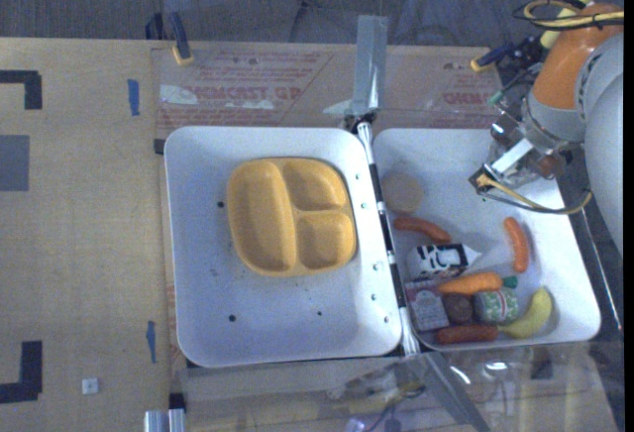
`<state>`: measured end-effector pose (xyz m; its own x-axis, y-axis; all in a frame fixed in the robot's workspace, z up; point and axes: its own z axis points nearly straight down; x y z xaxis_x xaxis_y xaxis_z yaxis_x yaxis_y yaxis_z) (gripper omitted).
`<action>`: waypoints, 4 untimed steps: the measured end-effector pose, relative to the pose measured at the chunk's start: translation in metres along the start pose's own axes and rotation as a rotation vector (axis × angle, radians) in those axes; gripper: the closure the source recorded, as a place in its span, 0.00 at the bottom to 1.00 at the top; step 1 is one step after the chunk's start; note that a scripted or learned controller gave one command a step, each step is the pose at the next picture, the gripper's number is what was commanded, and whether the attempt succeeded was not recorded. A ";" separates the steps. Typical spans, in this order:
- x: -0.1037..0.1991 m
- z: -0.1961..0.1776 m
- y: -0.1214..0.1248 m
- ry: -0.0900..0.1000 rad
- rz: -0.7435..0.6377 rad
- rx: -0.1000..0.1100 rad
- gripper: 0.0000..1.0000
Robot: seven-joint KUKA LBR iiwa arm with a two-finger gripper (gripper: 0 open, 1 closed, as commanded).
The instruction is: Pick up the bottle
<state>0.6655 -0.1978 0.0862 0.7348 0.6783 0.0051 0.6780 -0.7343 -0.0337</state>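
Toy food items crowd the front of the right bin (451, 155). Among them a small green and red bottle-shaped item (496, 305) lies on its side, between an orange carrot (473, 283) and a yellow banana (533, 314). A black and white carton (440, 260) lies just left of the carrot. My gripper (527, 159) hangs over the bin's back right corner, well away from the bottle-shaped item, with nothing seen in it.
The left bin (198, 301) holds a yellow divided plate (291, 215). Also in the right bin are a tan round piece (403, 190), two orange-red sausages (423, 227) (516, 244), a small box (429, 309) and a dark red sausage (466, 333) at the front.
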 end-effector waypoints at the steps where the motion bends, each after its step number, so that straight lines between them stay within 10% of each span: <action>1: 0.002 -0.010 -0.001 -0.002 -0.005 0.000 1.00; 3: -0.005 -0.002 0.000 0.000 0.075 -0.004 1.00; 4: 0.005 -0.001 -0.020 0.007 0.467 -0.034 1.00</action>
<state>0.6558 -0.1796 0.0883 0.9614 0.2750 0.0036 0.2751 -0.9614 -0.0011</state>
